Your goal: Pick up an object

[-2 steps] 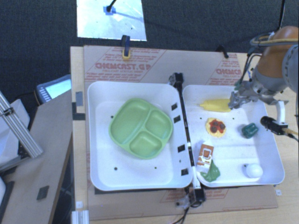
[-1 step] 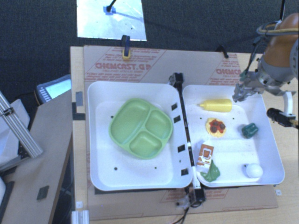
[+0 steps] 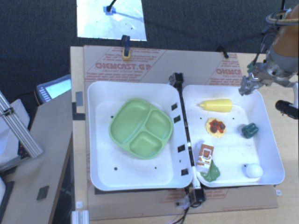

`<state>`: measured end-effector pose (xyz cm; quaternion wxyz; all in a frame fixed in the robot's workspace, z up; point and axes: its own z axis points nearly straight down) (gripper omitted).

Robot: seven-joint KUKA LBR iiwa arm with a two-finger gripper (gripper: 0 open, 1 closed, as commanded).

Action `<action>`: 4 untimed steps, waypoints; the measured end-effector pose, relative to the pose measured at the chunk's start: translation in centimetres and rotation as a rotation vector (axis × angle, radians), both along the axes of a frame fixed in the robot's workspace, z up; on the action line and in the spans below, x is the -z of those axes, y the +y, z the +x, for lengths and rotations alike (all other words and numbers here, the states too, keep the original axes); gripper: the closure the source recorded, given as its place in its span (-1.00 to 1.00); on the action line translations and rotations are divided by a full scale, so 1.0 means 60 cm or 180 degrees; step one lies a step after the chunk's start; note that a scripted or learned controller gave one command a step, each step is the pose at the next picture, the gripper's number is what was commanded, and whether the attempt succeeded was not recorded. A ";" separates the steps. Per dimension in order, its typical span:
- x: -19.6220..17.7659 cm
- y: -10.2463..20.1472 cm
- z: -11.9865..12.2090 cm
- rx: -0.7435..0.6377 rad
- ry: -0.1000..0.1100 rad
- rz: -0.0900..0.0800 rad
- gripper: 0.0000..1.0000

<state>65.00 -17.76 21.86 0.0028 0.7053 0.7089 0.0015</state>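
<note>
dark carpet surrounds a bench (image 3: 154,59) carrying 2 shallow white bins side by side. left bin (image 3: 100,171) holds a green divided plate (image 3: 140,128). right bin (image 3: 271,139) holds a yellow bottle (image 3: 217,105) on its side, a small round pizza toy (image 3: 216,127), a dark green lump (image 3: 249,130), a white ball (image 3: 253,171), an orange and white card (image 3: 204,155) and a green leafy piece (image 3: 211,172). gripper (image 3: 247,85) hovers over the right bin's far right corner, holding nothing; whether its fingers are spread cannot be told.
</note>
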 end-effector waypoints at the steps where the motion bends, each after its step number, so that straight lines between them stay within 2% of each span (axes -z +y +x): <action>1: -0.098 -0.002 -0.014 0.0000 0.0000 -0.0001 1.00; 2: -0.090 0.078 -0.058 -0.0011 0.0019 0.0010 1.00; 3: -0.066 0.160 -0.072 -0.0012 0.0019 0.0010 1.00; 4: -0.044 0.256 -0.106 -0.0015 0.0025 0.0013 1.00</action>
